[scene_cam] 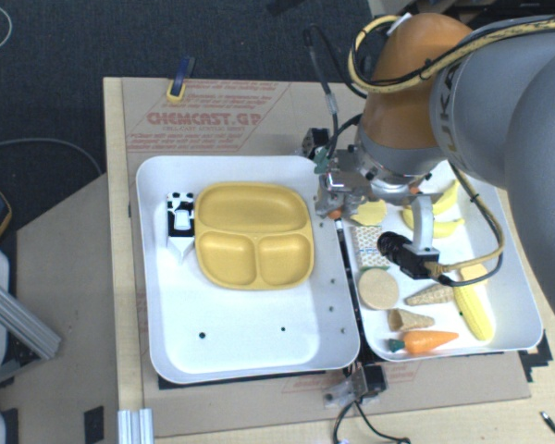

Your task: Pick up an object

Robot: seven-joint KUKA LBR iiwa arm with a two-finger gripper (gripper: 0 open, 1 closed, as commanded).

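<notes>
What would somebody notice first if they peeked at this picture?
Probably the big yellow divided plate in the left bin, with a small black-and-white block beside its upper left corner. Next, the grey arm with its orange band, leaning over the right bin, where toy food lies, such as an orange carrot near the front edge.

— Where is the gripper (337,191)?
— Over the rim where the two white bins meet, at the far end of the right bin (523,320).
— What lies nearest it?
— The yellow divided tray (254,234), just beside it in the left bin (240,326). A small black-and-white block (180,215) sits beyond the tray.
— And on its other side?
— A pale yellow slice (371,213), close by. Coming toward the camera from the gripper there is a tan disc (379,289), then a corn cob (476,311), and farthest off a carrot (428,341).
</notes>
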